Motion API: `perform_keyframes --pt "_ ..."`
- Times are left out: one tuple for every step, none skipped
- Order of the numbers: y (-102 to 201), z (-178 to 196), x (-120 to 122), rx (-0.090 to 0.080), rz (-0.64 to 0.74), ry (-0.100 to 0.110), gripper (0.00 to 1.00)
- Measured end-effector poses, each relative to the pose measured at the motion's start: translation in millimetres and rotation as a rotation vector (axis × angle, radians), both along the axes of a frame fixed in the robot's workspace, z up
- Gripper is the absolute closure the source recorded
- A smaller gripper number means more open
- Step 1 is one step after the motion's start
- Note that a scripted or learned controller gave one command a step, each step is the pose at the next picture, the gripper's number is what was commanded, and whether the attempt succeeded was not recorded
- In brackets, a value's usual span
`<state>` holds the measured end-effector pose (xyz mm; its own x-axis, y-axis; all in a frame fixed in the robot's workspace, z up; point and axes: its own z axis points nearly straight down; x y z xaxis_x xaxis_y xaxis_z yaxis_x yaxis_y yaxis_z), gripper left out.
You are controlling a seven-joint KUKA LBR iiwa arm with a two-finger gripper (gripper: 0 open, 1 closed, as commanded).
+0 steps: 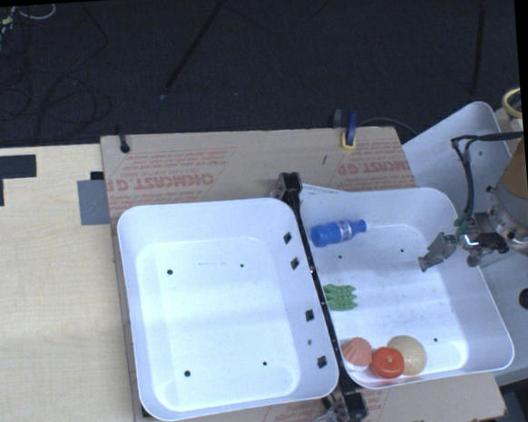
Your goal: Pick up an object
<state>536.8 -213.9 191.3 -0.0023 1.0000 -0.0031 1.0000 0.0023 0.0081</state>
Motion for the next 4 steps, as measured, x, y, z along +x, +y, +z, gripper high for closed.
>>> perform_keyframes --pt "-1 118 -2 -0.002 -0.001 -0.004 0.0" --pt "2 12 -5 0.007 -0.003 0.019 0.0" --pt "-1 116 -36 0.001 -0.002 0.002 0.0" --pt "0 162 -58 0.002 -0.002 0.005 0.0"
